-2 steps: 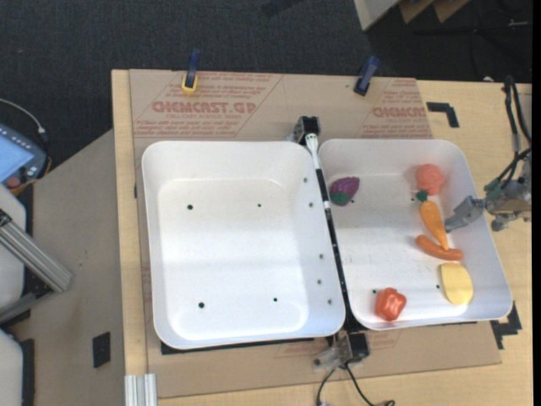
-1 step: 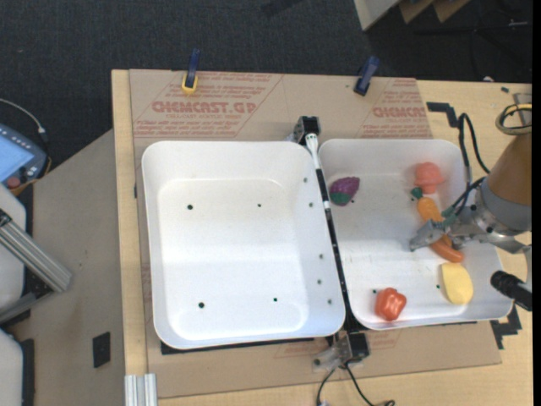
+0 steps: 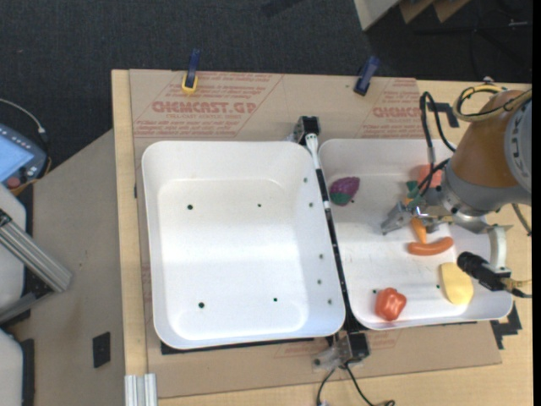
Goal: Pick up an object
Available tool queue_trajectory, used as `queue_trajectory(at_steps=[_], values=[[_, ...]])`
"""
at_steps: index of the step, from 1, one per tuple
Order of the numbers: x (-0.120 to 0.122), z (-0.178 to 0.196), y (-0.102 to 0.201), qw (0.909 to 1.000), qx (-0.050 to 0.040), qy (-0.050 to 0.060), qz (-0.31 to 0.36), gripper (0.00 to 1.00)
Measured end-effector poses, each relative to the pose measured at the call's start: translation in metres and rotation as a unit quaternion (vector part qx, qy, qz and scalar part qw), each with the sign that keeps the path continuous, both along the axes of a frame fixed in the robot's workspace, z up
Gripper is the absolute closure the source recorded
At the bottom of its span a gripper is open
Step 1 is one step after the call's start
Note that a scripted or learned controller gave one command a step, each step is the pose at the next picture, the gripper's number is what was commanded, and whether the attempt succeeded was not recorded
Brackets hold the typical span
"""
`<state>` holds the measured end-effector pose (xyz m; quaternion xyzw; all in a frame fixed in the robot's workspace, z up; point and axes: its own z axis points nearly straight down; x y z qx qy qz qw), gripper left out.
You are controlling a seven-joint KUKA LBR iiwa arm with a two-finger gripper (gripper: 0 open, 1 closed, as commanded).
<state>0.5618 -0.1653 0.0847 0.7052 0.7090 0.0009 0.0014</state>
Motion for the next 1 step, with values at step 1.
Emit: queue_trajectory(at_steps=[1], values=[[-0.0012,0.0103,-0.0031,1.0000,-0.0009,-0.001,-0.002,1.00]])
